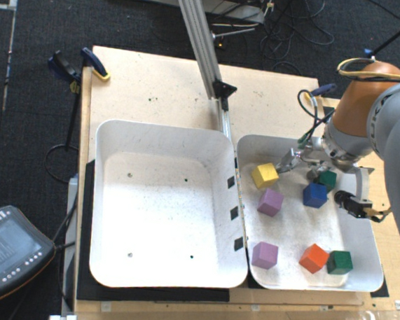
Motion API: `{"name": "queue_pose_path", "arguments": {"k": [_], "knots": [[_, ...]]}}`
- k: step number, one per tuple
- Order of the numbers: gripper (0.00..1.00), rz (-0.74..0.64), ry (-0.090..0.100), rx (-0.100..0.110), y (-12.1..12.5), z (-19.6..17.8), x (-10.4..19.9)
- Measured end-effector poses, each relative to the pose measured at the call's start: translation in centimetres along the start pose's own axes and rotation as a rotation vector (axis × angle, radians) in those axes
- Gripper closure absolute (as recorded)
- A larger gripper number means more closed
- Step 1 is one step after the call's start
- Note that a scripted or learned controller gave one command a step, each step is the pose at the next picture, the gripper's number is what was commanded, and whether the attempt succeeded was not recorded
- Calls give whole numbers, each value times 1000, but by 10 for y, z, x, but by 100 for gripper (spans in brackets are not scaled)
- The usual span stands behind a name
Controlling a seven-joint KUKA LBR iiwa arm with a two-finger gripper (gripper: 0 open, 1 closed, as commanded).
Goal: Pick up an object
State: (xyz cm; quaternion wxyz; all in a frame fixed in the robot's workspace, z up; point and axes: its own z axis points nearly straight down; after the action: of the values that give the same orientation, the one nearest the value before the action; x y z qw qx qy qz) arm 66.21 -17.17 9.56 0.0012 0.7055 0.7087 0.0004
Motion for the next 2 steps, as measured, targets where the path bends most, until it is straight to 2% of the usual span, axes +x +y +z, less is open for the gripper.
{"name": "queue_pose_path", "arguments": {"k": [1, 2], "knots": [[100, 0, -1, -1, 0, -11, 0], [100, 3, 0, -4, -6, -58, 2]]}}
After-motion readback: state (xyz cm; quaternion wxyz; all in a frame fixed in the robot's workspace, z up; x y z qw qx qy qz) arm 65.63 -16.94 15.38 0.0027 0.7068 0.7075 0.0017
